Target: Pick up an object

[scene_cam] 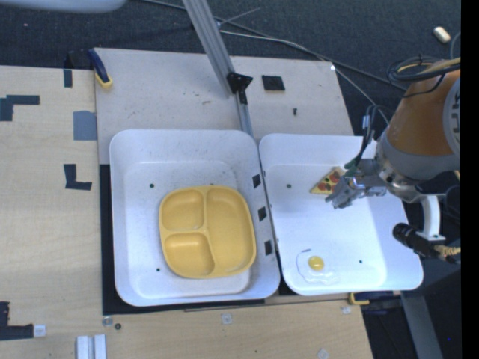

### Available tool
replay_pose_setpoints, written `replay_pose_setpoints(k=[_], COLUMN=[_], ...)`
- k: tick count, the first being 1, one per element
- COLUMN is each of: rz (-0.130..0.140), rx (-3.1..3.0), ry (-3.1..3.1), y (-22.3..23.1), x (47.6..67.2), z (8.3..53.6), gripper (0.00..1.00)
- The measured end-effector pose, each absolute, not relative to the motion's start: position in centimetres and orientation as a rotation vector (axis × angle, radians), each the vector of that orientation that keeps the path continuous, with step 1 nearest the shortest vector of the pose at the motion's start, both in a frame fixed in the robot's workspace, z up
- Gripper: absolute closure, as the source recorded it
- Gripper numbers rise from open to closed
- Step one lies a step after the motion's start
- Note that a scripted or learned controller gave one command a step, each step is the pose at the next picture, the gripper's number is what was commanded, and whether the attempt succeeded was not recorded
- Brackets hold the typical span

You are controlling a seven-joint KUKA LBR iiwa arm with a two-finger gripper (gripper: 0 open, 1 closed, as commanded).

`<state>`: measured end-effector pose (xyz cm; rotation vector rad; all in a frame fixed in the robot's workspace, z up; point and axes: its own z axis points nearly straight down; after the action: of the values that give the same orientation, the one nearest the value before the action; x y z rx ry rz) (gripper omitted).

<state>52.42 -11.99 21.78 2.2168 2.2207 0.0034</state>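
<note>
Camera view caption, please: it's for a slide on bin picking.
KUKA arm's tool beside a pizza slice toy in the right bin; fried egg toy near front; yellow divided plate in left bin.

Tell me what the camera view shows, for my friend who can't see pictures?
A grey robot arm's gripper hovers in the right white bin, right beside a small yellow and red pizza-slice toy. A white fried-egg toy lies near that bin's front edge, and the left white bin holds a yellow divided plastic plate.
</note>
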Motion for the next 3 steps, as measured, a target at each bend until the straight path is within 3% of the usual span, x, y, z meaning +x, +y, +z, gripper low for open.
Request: replay_pose_setpoints(k=[1, 3], rz=[0.004, -0.001], rx=[2.217, 2.216], ry=[2.219, 2.23], y=[-12.6, -2.5], x=[53.1, 52.0], z=[27.8, 25.7], gripper=[1.0, 1.0])
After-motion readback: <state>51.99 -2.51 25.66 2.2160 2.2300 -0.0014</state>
